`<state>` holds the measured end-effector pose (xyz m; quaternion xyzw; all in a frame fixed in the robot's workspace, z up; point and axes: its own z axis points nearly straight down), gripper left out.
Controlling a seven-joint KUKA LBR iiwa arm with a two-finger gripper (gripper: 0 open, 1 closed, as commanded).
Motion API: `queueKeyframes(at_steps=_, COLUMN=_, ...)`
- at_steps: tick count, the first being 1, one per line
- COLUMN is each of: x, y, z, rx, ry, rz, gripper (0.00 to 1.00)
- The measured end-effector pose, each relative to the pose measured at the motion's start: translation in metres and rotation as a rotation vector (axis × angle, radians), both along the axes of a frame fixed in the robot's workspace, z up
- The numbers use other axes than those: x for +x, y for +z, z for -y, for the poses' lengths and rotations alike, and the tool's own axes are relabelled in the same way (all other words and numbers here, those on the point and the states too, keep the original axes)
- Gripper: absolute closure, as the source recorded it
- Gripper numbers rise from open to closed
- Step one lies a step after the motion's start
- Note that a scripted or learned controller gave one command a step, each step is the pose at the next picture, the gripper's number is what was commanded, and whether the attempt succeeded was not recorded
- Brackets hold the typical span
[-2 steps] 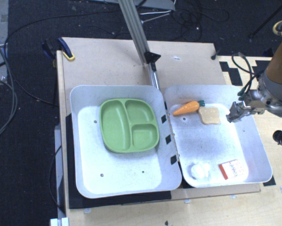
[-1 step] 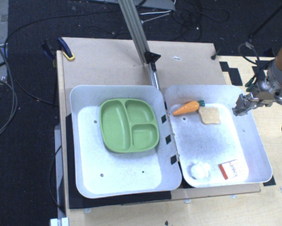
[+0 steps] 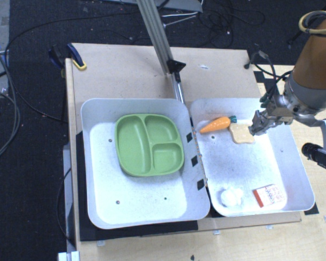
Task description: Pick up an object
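White ball [image 3: 231,197] and red-and-white packet [image 3: 270,195] lie nearest. Beside the toy carrot [image 3: 215,124], the gripper [image 3: 259,125] touches the tan slice [image 3: 241,134]; its opening I cannot tell. Best descend squarely over that slice before closing.

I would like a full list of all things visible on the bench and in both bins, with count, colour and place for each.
bins: 2, white, side by side on the bench
divided plate: 1, green, left bin
carrot: 1, orange with green tip, right bin, far edge
flat piece: 1, pale tan, right bin, beside the carrot
round object: 1, white, right bin, near edge
small packet: 1, red and white, right bin, near right corner
arm: 1, grey with orange band, from the right
tool: 1, dark, over the flat piece
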<state>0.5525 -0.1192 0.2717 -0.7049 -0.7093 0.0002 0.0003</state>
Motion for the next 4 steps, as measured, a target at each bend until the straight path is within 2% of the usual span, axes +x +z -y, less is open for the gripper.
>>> queueKeyframes(at_steps=1, x=0.017, y=-0.006, z=-0.050, rx=0.000, ry=0.002, rz=0.001, gripper=1.00)
queueKeyframes(at_steps=2, x=0.011, y=-0.018, z=-0.104, rx=0.001, ry=0.001, rz=-0.001, gripper=1.00)
queueKeyframes(at_steps=3, x=0.022, y=-0.034, z=-0.148, rx=0.000, ry=0.000, rz=0.000, gripper=1.00)
queueKeyframes(at_steps=4, x=0.018, y=-0.043, z=-0.200, rx=0.001, ry=0.001, rz=-0.001, gripper=1.00)
